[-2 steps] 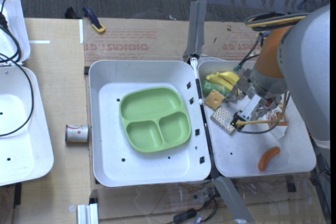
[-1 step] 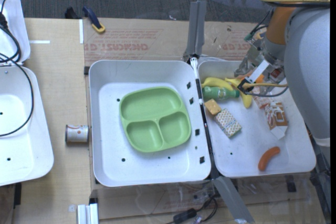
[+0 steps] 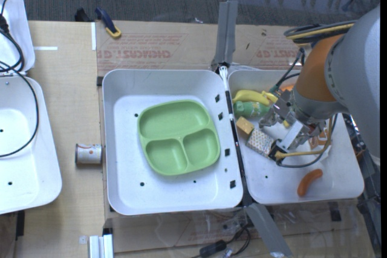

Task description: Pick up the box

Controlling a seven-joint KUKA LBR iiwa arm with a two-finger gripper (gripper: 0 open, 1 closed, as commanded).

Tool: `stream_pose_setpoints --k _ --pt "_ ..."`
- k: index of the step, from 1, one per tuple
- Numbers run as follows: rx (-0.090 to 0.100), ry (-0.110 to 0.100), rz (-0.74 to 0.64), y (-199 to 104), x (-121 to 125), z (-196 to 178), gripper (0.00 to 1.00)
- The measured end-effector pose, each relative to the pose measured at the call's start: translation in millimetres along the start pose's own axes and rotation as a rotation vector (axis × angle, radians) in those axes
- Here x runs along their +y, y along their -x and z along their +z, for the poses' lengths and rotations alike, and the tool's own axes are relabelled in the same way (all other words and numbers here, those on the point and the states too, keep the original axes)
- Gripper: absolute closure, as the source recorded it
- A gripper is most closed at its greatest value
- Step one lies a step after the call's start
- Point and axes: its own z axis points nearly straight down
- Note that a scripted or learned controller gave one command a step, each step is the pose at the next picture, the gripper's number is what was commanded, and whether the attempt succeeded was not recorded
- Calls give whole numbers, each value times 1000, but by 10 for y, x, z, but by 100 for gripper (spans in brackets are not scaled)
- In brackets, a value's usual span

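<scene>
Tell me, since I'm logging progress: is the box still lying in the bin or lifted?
Cannot tell. The box shows in the right bin beside the gripper, whose fingers are unclear.

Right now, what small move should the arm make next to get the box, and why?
Probably ease the end effector slightly left and down: the small patterned cardboard box lies just beside it in the right white bin, not visibly between its fingers.

The grey arm, orange band above its wrist, reaches from the right; its gripper points down-left.
</scene>
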Motion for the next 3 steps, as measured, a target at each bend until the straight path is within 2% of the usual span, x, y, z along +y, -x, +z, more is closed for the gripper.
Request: stream_pose_setpoints --k 1,3 --pt "0 -1 373 24 -49 -7 0" --pt "0 -1 373 24 -49 -7 0"
